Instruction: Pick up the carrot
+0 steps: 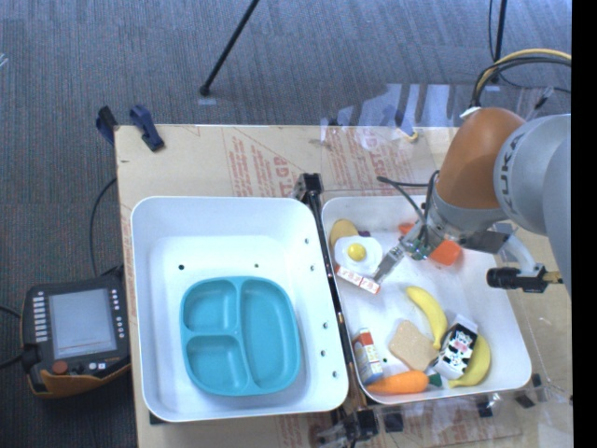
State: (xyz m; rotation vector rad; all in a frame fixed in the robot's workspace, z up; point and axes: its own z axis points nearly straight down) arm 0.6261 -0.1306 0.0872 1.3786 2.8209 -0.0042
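Carrot (pixel 399 383) lies in the right bin (pixel 511 317), flat against the near wall, toward the near-left corner; long axis runs roughly parallel to that near wall, slightly tilted; thick orange end points toward the bin's left side, green-tipped end points right, toward the near-right corner.

Neighbours: a small bottle (pixel 367 356) with a red band lies just left of the carrot, along the bin's left wall, its lower end touching or nearly touching the carrot's thick end; a slice of bread (pixel 411 344) sits just behind the carrot, close over its middle; a black-and-white cow-print carton (pixel 455 349) stands just right of the bread, near the carrot's green end; a banana (pixel 478 362) curves along the carton's right side toward the near-right corner; a second banana (pixel 429 312) lies further back, mid-bin.

Far-left corner of the bin: fried egg (pixel 357 251) with a yellow item behind it; a small red-and-white box (pixel 357 280) just in front of the egg; an orange-red block (pixel 447 253) sits further right.

Pincer (pixel 390 259) hangs over the far part of the bin, just beside the egg, well apart from the carrot; fingers are small and blurred; cannot tell whether they are spread or closed; nothing seen between them.

Left bin (pixel 159 250) carries a blue divided tray (pixel 241 333); both bins rest on the surface (pixel 215 161).
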